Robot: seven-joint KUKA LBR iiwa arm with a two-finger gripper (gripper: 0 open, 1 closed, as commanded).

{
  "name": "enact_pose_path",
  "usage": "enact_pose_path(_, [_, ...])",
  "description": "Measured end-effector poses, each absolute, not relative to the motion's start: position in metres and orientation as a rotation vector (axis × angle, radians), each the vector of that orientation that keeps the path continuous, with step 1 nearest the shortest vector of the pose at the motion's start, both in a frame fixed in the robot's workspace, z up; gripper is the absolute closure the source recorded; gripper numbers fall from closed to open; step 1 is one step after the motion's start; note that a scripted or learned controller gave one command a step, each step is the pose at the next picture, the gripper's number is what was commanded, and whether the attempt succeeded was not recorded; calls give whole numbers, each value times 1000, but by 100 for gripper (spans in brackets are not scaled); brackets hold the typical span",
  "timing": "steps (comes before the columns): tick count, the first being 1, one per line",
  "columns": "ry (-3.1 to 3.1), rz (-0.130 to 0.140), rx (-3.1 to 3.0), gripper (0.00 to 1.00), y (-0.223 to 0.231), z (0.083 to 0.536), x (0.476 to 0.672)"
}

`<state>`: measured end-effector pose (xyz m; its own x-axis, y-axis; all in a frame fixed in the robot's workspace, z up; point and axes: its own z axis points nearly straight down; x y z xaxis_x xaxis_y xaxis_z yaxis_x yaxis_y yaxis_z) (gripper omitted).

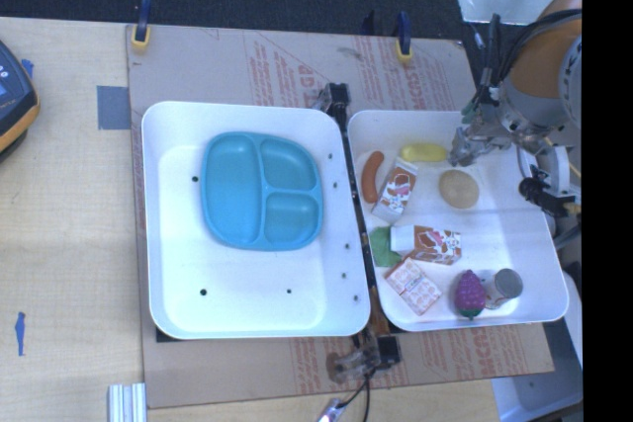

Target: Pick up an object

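- Hovering over the right bin [550, 242], the gripper [467, 149] sits near the bin's top edge, just beside the yellow piece [423, 152] and above the tan ball [458, 189]; nothing shows between its tips.
- Jaws: can't tell, too small and dark to read whether they're apart or together.
- Your nearest pick, I'd judge, is the tan ball, mid-right bin, lying apart from its neighbours. Prob. light hollow plastic: smooth, stiff, apt to roll or squirt out. Take it across the widest part, straight down.
- Yellow piece: low and rounded, close to the bin's back wall, so approach room looks tight.
- Sausage [371, 176]: slim, prob. light; grip across the short axis at mid-length.
- Cartons: tall one [395, 192], flat one [435, 244], pink packet [412, 286] lying flat. Thin and light; the flat ones give little edge to pinch.
- Purple fruit [469, 294] touches the tin [504, 287] at the bin's near right; crowded, a finger may hit the tin.
- Green piece [382, 246] lies by the bin's left wall, awkward.
- Count, right bin: 1 ball, 1 yellow piece, 1 sausage, 2 cartons, 1 packet, 1 purple fruit, 1 tin, 1 green piece.
- Left bin [168, 242]: 1 blue tray [262, 191], 3 compartments.
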<state>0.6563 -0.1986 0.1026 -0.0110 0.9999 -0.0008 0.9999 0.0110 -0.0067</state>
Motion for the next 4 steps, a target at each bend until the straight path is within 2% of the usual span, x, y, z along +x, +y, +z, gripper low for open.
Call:
enact_pose_path(1, [-2223, 3, -2217, 100, -212, 167, 611])
enact_pose_path(2, [-2223, 4, -2216, 0, -212, 166, 611])
enact_pose_path(3, [-2225, 6, -2214, 0, -211, 91, 609])
enact_pose_path(4, [-2225, 6, -2212, 0, -203, 92, 609])
